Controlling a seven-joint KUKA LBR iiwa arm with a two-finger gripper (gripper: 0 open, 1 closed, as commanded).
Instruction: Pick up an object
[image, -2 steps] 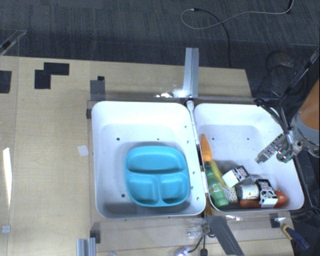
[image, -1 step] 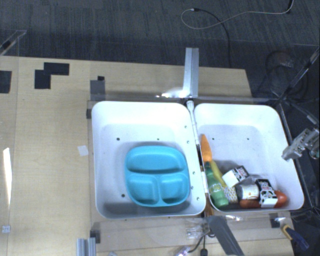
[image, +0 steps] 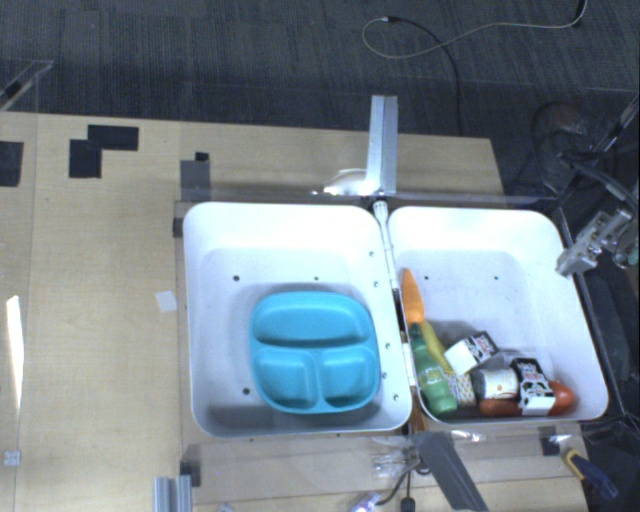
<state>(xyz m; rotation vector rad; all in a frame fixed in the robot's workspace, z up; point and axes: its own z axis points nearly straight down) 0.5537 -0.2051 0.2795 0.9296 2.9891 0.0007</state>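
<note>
Nearby, blue tray (image: 315, 350) in left bin (image: 215, 250); bottles, cans heaped in right bin (image: 480, 250); tool (image: 597, 240) state unclear.

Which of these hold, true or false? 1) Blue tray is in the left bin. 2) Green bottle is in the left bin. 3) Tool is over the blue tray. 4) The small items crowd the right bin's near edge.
1) True: the blue tray lies in the left bin.
2) False: the green bottle is in the right bin.
3) False: the tool is at the right bin's right rim.
4) True.
</note>
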